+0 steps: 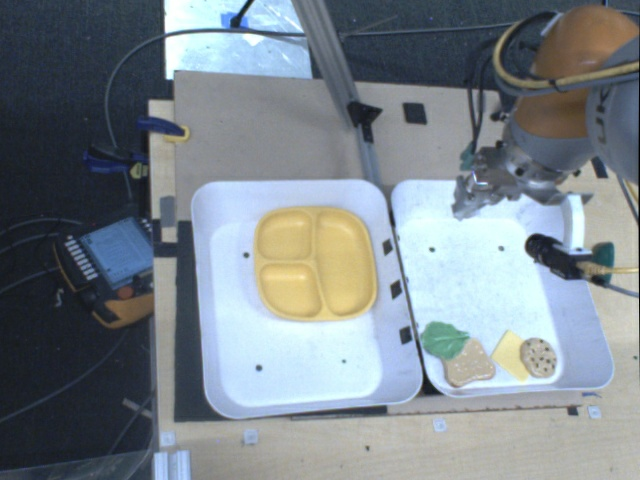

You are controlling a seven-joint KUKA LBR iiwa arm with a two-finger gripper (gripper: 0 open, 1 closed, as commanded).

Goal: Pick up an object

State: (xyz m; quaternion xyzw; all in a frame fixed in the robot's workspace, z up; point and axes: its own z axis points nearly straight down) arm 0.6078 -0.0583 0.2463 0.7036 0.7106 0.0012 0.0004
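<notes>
Gripper above smooth white bin, round speckled cookie

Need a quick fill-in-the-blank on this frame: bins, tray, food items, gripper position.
1. The yellow tray lies in the ____ bin.
2. The tray has ____ compartments.
3. The cookie, the cheese slice, the bread and the lettuce leaf lie along the right bin's ____ edge.
4. The gripper hangs over the ____ bin.

Missing words: left; three; near; right

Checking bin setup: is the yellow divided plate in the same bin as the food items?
No, the yellow divided plate lies in the left bin, while the food items sit in the right bin.
</notes>
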